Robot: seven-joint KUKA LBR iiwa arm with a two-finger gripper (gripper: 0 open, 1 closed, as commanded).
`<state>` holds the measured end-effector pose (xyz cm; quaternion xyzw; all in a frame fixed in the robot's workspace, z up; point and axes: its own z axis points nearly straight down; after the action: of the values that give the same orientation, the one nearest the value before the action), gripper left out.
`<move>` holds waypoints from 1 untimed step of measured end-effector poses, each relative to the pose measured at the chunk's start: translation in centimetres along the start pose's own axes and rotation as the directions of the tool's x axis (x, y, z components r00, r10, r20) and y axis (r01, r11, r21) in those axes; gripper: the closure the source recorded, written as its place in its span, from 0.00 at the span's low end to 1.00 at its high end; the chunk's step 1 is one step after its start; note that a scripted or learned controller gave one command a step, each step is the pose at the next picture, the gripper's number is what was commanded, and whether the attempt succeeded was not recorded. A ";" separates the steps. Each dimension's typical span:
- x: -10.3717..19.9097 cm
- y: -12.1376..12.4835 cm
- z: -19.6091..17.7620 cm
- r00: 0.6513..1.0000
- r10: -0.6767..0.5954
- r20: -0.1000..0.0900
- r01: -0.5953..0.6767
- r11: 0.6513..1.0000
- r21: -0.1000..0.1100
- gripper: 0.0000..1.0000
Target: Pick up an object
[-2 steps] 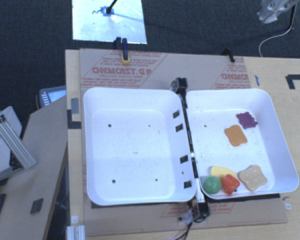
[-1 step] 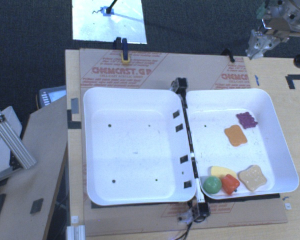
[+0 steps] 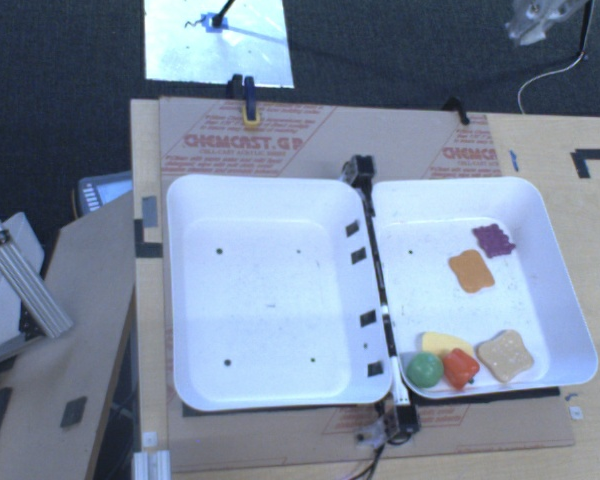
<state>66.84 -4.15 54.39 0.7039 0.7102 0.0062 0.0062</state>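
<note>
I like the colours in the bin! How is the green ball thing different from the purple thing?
The green ball is round and smooth-looking; the purple piece looks flat and bumpy-edged. The green ball sits at the near edge of the right bin, touching a red piece; the purple piece lies farther back, with just a small gap to the orange piece. Both are small toys in the same bin.

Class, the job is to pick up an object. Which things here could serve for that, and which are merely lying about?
For the job: purple piece, orange piece, yellow piece, green ball, red piece, toast slice.

Lying about: yellow clamp, metal plate, cardboard sheet.
</note>
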 end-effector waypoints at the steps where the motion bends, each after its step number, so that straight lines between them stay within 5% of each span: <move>1: -3.0 -1.3 13.6 1.000 0.010 0.000 -0.010 1.000 0.029 1.00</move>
<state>65.80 -7.15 40.74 0.7075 0.7067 -0.0039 -0.0042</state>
